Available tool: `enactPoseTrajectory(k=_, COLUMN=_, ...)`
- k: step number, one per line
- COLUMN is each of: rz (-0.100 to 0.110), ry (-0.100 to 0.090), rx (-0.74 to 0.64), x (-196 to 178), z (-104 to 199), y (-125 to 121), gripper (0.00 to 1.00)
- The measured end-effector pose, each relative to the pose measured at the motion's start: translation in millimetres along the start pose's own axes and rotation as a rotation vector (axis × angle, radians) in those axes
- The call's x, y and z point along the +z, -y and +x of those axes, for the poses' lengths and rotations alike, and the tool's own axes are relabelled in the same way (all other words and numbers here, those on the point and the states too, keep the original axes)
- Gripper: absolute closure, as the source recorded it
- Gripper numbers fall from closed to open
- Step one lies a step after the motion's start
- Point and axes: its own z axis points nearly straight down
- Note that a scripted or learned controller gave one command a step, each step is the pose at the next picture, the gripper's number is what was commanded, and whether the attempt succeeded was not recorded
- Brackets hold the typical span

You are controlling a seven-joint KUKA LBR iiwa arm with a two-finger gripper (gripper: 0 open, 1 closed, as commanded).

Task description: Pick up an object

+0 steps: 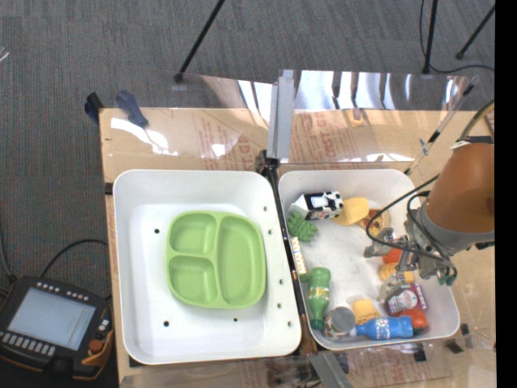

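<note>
Nearest the camera, a grey handheld control pendant with a dark screen [50, 322] lies on the carpet at the near left, outside the bench.

On the bench, two shallow white bins stand side by side. The left bin [137, 192] holds a light green plastic plate with three compartments [216, 259], lying flat near the bin centre.

The right bin [380, 176] holds the loose objects. Along its near wall lie a blue plastic bottle with an orange cap [388, 328], a small grey round can [342, 320] and a small yellow block [365, 309], close together. A green plastic bottle [317, 296] lies along the left wall. A dark red packet with a white label [405, 299] lies near the right wall, just below the gripper.

The two-finger gripper [401, 261] hangs low over the right side of this bin, over orange and yellow items that it partly hides. Whether the fingers are spread or closed cannot be determined, and no object can be confirmed between them.

Farther back, a green leafy toy [302, 226] lies against the left wall, with a black-and-white toy cow [323, 205] and a yellow rounded toy [353, 212], possibly a fruit, beyond it.

The orange band of the arm [464, 191] rises at the far right. A clear panel [363, 91] stands behind the bins.
</note>
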Motion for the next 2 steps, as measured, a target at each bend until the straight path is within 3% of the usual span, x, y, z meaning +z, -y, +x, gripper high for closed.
enactPoseTrajectory(k=1, rz=0.001, ry=0.002, rx=-0.09, x=0, z=-2, y=13, gripper=0.0)
enactPoseTrajectory(k=2, rz=-0.001, ry=0.0, rx=-0.058, x=0, z=25, y=12, gripper=0.0)
